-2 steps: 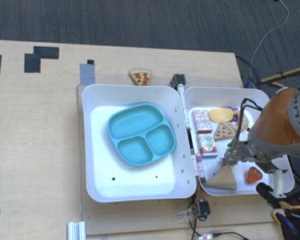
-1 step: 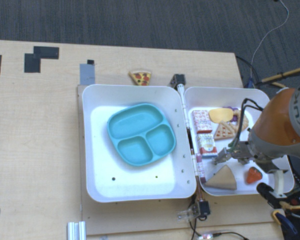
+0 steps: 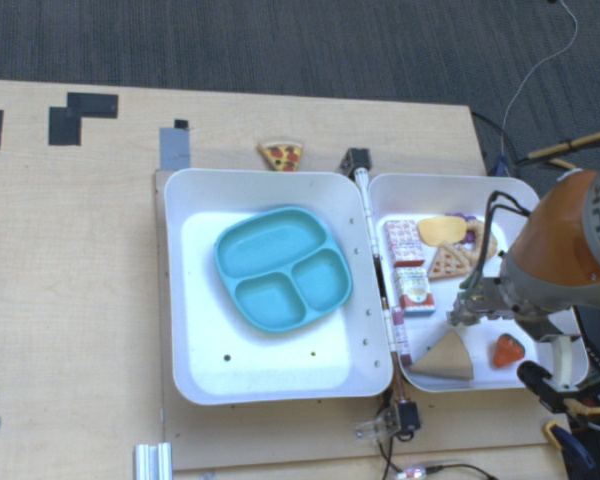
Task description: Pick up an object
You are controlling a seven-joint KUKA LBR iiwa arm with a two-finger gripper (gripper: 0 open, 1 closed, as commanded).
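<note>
The right bin [image 3: 412, 376] holds several small toy foods. A yellow piece [image 3: 441, 230] lies at the back, with a pink-and-white packet [image 3: 401, 238] to its left. A waffle-like triangle [image 3: 448, 262] sits beside a small red-and-white carton [image 3: 414, 291]. A tan wedge [image 3: 447, 359] rests near the front wall, and a red piece [image 3: 507, 350] is to its right. My gripper [image 3: 468, 311] hangs over the middle of this bin, just above the tan wedge and right of the carton. The grey wrist and orange band [image 3: 570, 238] cover the bin's right side.
The left bin [image 3: 195, 368] bears a blue divided plate [image 3: 283, 267]. A toy pizza slice [image 3: 281, 155] lies on the bench behind the bins. A black clamp [image 3: 356, 160] sits at the bins' back seam. Cables hang at the front edge and far right.
</note>
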